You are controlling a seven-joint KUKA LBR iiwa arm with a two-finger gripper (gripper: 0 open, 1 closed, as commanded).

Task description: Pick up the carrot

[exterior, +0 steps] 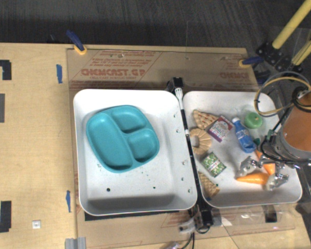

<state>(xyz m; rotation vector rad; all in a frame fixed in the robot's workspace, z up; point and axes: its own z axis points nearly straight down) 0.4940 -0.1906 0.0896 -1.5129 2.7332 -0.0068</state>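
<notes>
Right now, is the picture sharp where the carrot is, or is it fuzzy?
In the camera view, the carrot looks soft-edged and a little fuzzy, as does the gripper around it; the teal tray in the left bin is evenly lit, with mild glare on the bin's white floor.

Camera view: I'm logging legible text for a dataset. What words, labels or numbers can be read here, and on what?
"CHEMCAST GP", red print on the brown sheet behind the bins; the smaller red lines around it are too blurred to read.
Purple packet: label too small to read.
Green packet: print too small to read.
</notes>
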